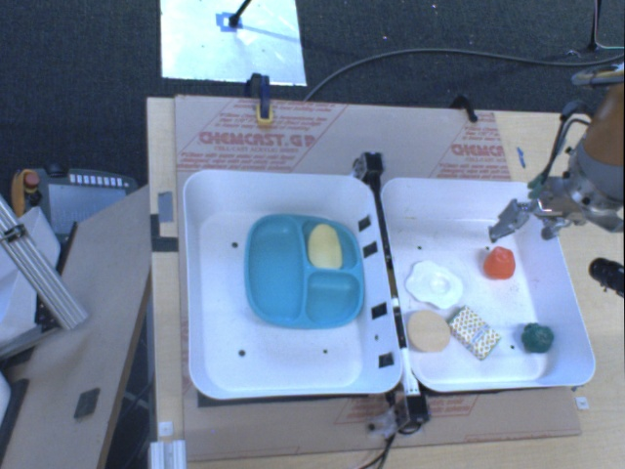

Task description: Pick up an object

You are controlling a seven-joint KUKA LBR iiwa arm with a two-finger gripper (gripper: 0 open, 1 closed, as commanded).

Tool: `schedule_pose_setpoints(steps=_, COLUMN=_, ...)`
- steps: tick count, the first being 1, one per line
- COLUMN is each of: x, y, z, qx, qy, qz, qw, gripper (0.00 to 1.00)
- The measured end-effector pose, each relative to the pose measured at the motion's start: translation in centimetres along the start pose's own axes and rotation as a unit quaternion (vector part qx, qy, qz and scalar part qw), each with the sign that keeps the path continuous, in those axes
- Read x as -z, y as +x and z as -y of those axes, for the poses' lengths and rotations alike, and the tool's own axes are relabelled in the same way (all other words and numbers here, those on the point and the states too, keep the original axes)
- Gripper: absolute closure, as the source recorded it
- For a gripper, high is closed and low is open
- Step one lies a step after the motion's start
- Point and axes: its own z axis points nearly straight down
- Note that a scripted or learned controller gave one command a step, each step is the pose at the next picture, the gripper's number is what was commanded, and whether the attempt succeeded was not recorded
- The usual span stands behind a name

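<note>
Camera view: I see the claw (pixel 528 219) hovering over the right bin (pixel 576 291), can't tell if it's open or closed. A red object (pixel 499 263) sits in that bin just below it, untouched.

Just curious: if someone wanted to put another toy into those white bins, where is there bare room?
Right bin: bare far-left part. Crowded near: red toy, fried-egg toy, tan disc, patterned block, green toy. Left bin: bare margins around blue divided plate.
</note>
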Motion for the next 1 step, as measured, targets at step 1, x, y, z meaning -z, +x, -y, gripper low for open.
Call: schedule_pose_setpoints(steps=1, x=0.72, y=0.04, z=-0.27, qx=0.001, qy=-0.006, qz=0.001, qw=1.0, gripper=0.0)
